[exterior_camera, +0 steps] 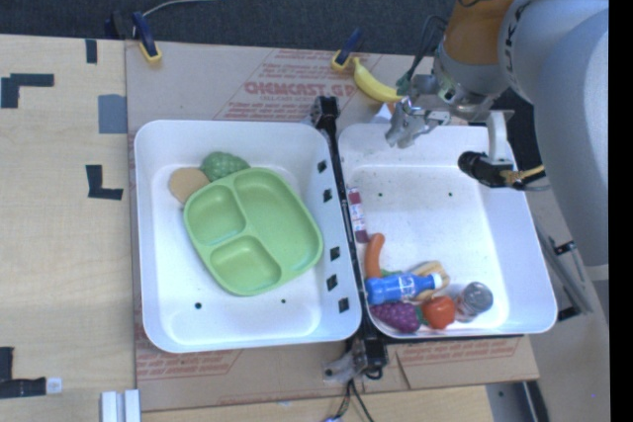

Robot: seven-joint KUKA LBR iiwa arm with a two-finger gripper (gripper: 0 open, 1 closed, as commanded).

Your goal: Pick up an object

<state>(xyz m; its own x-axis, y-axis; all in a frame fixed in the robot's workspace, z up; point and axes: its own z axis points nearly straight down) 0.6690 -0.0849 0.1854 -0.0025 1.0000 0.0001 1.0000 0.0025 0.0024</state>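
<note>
The claw (406, 130) hangs over the far rim of the right bin (514, 242); whether it is spread or pressed together I cannot tell, and nothing shows in its grip. A banana (374, 84) lies just beyond it and a little left, outside the bin, its long axis slanting across the view. The other pickable things sit well apart from the claw, toward the near end of the bin: a carrot (373, 254), a blue bottle (401, 288), grapes (398, 315), a tomato (439, 312), a can (477, 298). Reaching them likely means a long pull toward the near rim
</note>
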